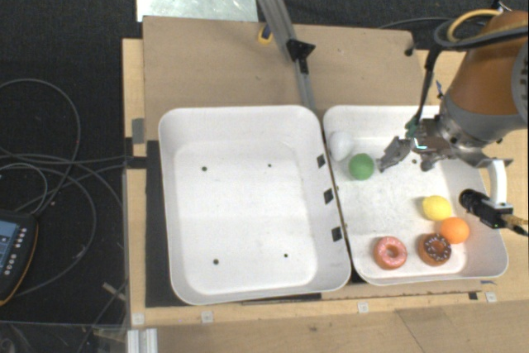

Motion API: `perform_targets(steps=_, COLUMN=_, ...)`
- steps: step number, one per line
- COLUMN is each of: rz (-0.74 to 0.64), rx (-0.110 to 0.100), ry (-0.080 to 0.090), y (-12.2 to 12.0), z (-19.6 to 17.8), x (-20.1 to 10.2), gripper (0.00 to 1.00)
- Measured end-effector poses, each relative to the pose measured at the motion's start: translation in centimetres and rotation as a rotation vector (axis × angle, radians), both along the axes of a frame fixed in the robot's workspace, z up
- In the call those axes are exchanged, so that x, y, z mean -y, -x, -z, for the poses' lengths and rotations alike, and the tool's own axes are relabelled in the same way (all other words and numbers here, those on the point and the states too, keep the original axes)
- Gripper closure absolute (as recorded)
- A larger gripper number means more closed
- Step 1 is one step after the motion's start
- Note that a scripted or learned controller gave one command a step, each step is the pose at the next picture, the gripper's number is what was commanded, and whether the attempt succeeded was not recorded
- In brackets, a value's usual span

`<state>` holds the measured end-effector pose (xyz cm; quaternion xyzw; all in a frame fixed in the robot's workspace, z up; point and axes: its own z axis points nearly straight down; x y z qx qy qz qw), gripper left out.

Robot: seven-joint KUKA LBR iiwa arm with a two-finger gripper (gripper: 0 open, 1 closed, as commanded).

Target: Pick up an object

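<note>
Arm comes in from 3 o'clock, orange band above the wrist, wrist hanging over the upper half of the right bin [496,264]. Gripper [411,153] sits roughly at the bin's centre-top, with one dark finger reaching toward 9 o'clock. Fingers look spread, nothing between them.

Objects, all in the right bin:
- green ball [361,167]: at 9 o'clock of the gripper, just beside the near fingertip; can't tell if it touches. Not gripped.
- white ball [340,145]: at 10–11 o'clock of the green one, up against it, near the bin's left wall. Hard to separate from the white bin.
- yellow lemon-like piece [437,207]: at 5 o'clock of the gripper, apart from it.
- orange ball [454,230]: at 5 o'clock of the yellow piece, touching or nearly so.
- chocolate doughnut [435,249]: at 7 o'clock of the orange ball, right next to it.
- pink doughnut [390,252]: at 9 o'clock of the chocolate one, small gap between, near the bin's bottom edge.

Left bin [178,202] sits at 9 o'clock of the right bin, the two walls adjoining, with black clips along the seam.
</note>
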<state>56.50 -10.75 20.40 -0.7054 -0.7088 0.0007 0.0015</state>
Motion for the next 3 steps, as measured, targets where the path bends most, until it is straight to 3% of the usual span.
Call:
perform_targets(steps=1, rz=0.002, rx=0.004, ry=0.001, y=-0.1, z=-0.2, x=0.0, gripper=0.0)
perform_targets(steps=3, rz=0.004, rx=0.0, ry=0.0, y=-0.1, z=10.7, x=0.9, gripper=0.0)
